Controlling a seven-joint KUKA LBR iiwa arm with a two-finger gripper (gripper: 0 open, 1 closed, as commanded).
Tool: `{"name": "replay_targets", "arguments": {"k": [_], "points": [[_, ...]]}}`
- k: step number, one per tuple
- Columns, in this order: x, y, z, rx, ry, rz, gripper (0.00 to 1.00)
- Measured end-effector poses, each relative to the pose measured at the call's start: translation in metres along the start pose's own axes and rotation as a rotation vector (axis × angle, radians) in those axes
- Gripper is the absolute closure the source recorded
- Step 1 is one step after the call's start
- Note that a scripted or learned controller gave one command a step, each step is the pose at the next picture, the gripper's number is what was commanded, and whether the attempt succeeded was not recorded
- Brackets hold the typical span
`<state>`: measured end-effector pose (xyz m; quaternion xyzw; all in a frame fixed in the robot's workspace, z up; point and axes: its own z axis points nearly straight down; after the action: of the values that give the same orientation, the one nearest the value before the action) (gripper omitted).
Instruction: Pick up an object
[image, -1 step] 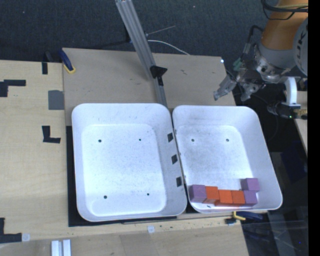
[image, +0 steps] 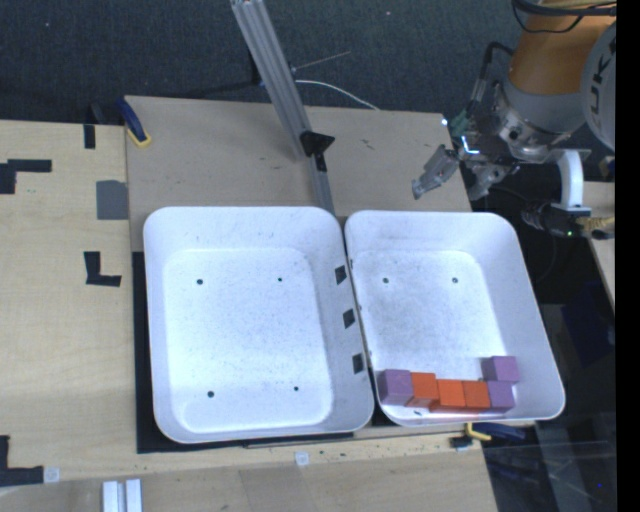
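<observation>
Overhead cam: I see the gripper (image: 437, 176) up over the tabletop (image: 220, 160), past the far edge of the right bin (image: 520, 270); can't tell its state, nothing visibly btwn. Purple and orange blocks (image: 450, 390) sit in a row along the right bin's near wall, touching. Left bin (image: 150, 300) alongside.

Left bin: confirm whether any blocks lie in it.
No, the purple and orange blocks all lie along the near wall of the right bin.
</observation>
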<state>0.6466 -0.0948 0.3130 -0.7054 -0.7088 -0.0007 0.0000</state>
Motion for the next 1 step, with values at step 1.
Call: {"name": "replay_targets", "arguments": {"k": [1], "points": [[-0.0012,0.0003,-0.0080,0.002,0.000,0.001,1.00]]}}
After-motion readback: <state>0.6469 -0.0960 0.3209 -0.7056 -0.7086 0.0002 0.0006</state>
